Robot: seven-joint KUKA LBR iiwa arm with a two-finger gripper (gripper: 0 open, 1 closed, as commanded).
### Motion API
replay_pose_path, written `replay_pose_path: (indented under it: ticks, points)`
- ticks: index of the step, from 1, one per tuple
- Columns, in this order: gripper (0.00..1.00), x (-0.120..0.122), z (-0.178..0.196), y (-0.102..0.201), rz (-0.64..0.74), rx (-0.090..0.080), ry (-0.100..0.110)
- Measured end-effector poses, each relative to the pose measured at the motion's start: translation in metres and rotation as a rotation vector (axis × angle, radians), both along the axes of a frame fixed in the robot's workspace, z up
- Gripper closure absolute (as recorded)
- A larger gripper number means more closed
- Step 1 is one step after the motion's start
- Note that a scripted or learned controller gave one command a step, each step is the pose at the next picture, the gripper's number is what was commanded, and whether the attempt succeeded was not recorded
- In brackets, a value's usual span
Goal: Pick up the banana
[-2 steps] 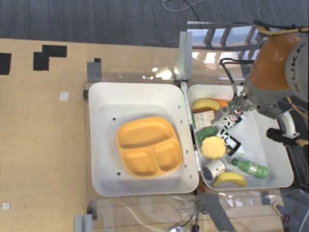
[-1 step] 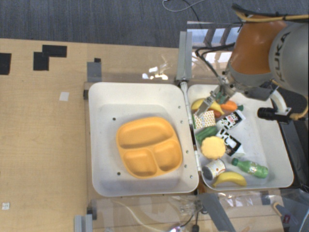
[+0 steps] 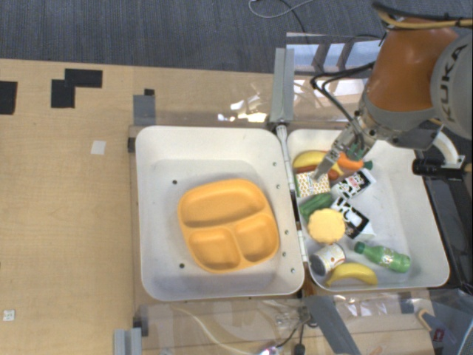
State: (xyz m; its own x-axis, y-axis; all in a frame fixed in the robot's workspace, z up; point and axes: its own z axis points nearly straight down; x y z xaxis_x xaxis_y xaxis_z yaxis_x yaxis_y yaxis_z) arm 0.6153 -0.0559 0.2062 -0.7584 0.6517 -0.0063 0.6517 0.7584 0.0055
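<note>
Grey arm [image 3: 443, 65] marked "KUKA"; banana [image 3: 352, 274] in right bin [image 3: 432, 220].

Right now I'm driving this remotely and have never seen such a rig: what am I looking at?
One camera, fixed above a bench, looks down at a slant. The grey and orange machine at the right is a robot arm; its gripper reaches down into the right bin. Whether it holds anything cannot be told from here. The left bin holds a yellow divided tray. The right bin holds clutter: a banana near the front edge, a green bottle, a small cup, a round yellow item, and another yellow piece beside the gripper.
</note>
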Motion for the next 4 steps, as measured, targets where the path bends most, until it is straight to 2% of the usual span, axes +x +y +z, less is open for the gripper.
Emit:
replay_pose_path:
  ticks: [1,2,3,4]
  points:
    - [0.0,0.029,-0.108,-0.027,0.351,-0.003,-0.005]
    - [0.0,-0.003,-0.018,0.032,0.437,-0.003,-0.003]
    - [0.0,-0.044,-0.02,0.025,0.669,-0.004,0.0]
    - [0.0,0.006,-0.02,0.049,0.614,-0.004,-0.002]
